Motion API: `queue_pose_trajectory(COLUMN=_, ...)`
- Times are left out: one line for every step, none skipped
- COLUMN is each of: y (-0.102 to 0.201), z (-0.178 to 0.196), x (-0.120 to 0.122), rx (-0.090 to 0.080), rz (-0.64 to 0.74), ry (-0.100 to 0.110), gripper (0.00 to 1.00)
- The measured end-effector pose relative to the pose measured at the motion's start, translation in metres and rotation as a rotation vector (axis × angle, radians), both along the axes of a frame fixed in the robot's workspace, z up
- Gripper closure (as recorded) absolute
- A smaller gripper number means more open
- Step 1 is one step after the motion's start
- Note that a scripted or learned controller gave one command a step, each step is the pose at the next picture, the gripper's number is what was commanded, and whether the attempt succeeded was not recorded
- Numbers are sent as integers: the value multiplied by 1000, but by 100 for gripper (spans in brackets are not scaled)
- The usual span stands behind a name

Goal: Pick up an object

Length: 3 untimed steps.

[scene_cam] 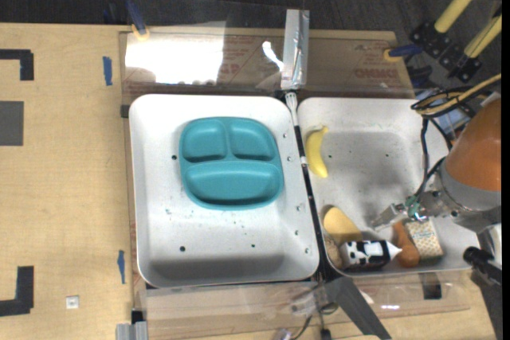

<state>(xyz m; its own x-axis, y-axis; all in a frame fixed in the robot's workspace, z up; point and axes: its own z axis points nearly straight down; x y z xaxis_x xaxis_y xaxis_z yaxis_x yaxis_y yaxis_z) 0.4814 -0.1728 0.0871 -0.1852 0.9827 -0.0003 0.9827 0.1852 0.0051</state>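
**Arm low over the crowded corner of the right bin**

Nearest the camera, along the front wall of the right bin (374,119), a small black-and-white toy cow (365,252) lies on its side. Just beside it on the left sits a yellow-orange wedge, perhaps a toy cheese or fruit slice (340,223). On the cow's right an orange-brown piece (407,245) lies against a tan, speckled block that looks like a toy bread or sponge (426,238). These things are bunched in the front corner, likely because the bin's floor slopes down to its walls. A yellow banana (316,151) lies apart from them, against the left wall of the same bin.

The pincer (402,209) reaches in from the right, hanging just above the orange-brown piece and the tan block. Whether its tips are apart or together I cannot tell; the metal parts blur into one another. Nothing is plainly between them, so I judge that the pick is not yet made, and the likeliest targets are those two pieces beneath it.

The left bin (151,171) holds a teal divided plate (231,161), upright, near its middle. Behind the bins, cardboard (358,64) on the counter (56,171) bears reddish print too faint to read.
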Motion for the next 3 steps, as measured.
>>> queue_pose_trajectory(y=0, z=11, x=2, rx=-2, rz=-1, ry=-6, gripper=100)
queue_pose_trajectory(y=36, z=137, x=0, rx=-3, rz=336, ry=0, gripper=100)
queue_pose_trajectory(y=97, z=174, x=41, rx=-3, rz=495, ry=-1, gripper=100)
